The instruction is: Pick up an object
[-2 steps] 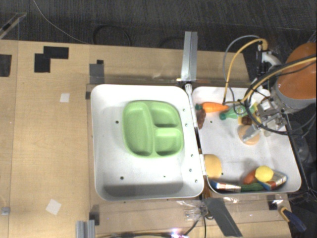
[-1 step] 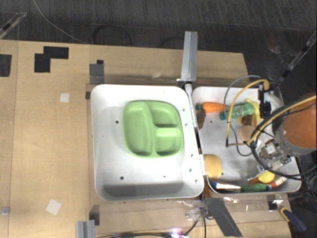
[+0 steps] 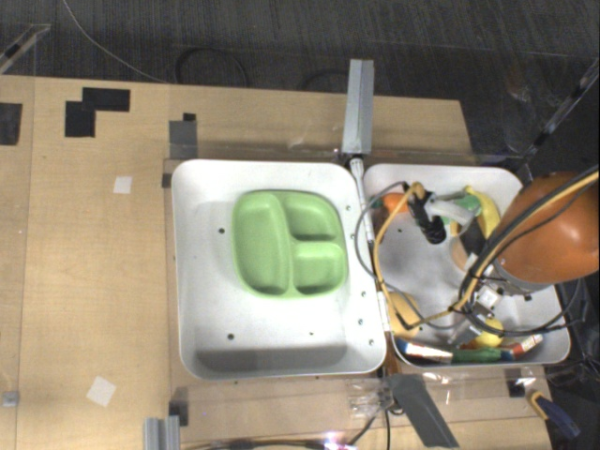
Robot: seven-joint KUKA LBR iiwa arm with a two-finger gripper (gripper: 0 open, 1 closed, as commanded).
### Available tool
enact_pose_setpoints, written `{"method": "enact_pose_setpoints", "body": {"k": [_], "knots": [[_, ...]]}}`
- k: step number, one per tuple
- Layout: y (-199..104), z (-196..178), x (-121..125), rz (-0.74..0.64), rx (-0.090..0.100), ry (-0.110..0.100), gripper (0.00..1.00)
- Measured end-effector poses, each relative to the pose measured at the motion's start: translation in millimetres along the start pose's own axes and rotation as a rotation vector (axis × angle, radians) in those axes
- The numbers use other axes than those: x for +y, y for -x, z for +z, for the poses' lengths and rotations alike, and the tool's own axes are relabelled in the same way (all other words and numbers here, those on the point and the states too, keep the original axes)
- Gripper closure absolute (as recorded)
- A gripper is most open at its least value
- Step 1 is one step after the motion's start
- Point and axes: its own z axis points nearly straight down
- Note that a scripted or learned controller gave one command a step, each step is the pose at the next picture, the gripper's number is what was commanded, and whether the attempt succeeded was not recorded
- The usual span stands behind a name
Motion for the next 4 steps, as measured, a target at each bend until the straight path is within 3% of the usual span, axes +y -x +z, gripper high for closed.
{"method": "enact_pose_setpoints", "body": {"k": [1, 2, 3, 4], "knots": [[-35.9, 2.0, -71.4, 0.102, -0.006, -0.002, 0.00], [-58.7, 3.7, -93.9, 0.083, -0.011, 0.001, 0.00], [6.5, 0.1, -14.0, -0.202, -0.004, -0.003, 0.00], [-39.4, 2.6, -55.7, -0.181, -0.009, 0.000, 0.00]]}}
